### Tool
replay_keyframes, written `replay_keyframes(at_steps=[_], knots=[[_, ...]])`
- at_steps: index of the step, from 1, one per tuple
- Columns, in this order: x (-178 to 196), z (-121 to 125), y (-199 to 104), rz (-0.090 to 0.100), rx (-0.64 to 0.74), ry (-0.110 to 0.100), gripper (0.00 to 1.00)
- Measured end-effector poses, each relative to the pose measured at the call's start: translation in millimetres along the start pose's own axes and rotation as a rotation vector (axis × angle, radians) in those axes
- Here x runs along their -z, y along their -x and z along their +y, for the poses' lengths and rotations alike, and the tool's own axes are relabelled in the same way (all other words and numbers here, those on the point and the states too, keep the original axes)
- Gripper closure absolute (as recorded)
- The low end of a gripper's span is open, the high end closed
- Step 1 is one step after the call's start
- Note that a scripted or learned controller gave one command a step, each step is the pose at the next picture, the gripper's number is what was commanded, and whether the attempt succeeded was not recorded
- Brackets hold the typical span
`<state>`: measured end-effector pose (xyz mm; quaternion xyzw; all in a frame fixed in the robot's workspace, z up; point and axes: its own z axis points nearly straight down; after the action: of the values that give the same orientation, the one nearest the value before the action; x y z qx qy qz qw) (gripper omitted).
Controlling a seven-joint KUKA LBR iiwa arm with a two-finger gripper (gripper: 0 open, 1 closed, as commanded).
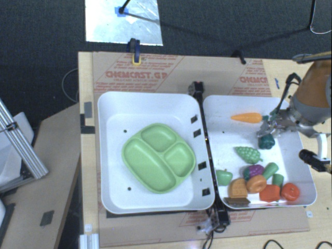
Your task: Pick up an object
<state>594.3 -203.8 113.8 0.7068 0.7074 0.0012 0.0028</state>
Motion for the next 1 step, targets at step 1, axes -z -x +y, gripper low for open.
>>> replay_keyframes(at_steps=[1], knots=[[62.5, 6.2, -3.9, 0.000, 0.004, 0.001, 1.00]])
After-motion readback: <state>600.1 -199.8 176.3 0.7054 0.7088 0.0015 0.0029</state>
